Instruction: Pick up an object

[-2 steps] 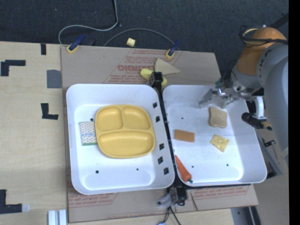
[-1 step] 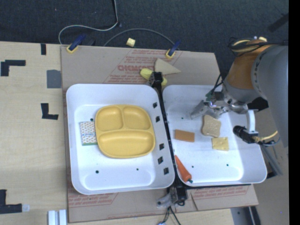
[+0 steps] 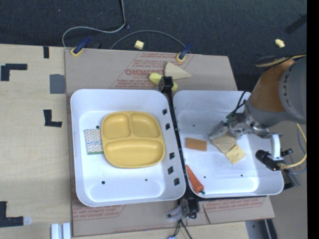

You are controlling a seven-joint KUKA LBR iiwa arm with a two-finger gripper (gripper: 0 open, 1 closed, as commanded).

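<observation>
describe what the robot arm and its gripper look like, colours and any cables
The grey, rounded KUKA arm carries a broad orange band above its wrist. Below that sits a metallic silver two-finger gripper. A thin dark cable runs along the wrist, and a small white bracket with a black fitting hangs beside it.

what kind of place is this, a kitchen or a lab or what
Most likely a robotics lab bench for grasping trials, not a kitchen. Two white bins sit clamped on cardboard, a grey and orange robot arm reaches into the right one, and the "food" looks like toys: a yellow divided plate and a carrot.
</observation>
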